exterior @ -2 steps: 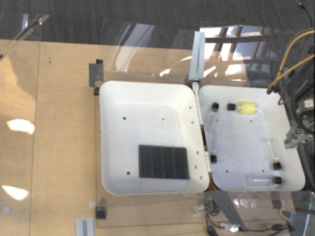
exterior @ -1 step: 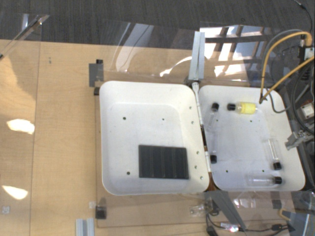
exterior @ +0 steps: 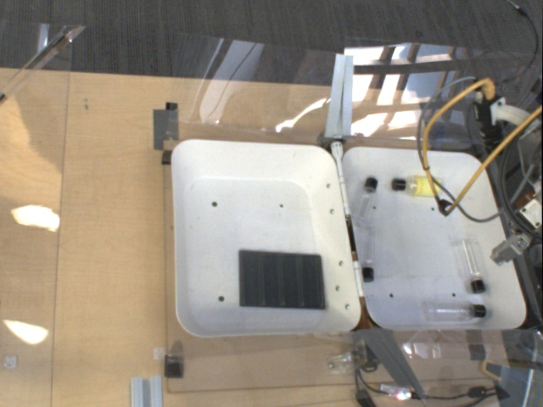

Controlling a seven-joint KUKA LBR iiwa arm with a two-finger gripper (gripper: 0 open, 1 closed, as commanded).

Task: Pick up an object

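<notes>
Two shallow white plastic bins sat side by side on the pale wooden bench (exterior: 85,227): the left bin (exterior: 195,185) and the right bin (exterior: 509,308). The left bin held one flat black ribbed rectangular pad (exterior: 282,279). The right bin held clear plastic tubes with black caps; five black caps could be counted, at (exterior: 371,184), (exterior: 398,184), (exterior: 367,273), (exterior: 478,286) and (exterior: 479,310). One small yellow-tinted piece (exterior: 422,187) lay among them. One yellow cable (exterior: 441,108) arched above the right bin.

Sat on a wooden bench (exterior: 85,227) behind clear plastic sheeting (exterior: 254,75), yellow cable (exterior: 441,108) looped off to the right.
</notes>
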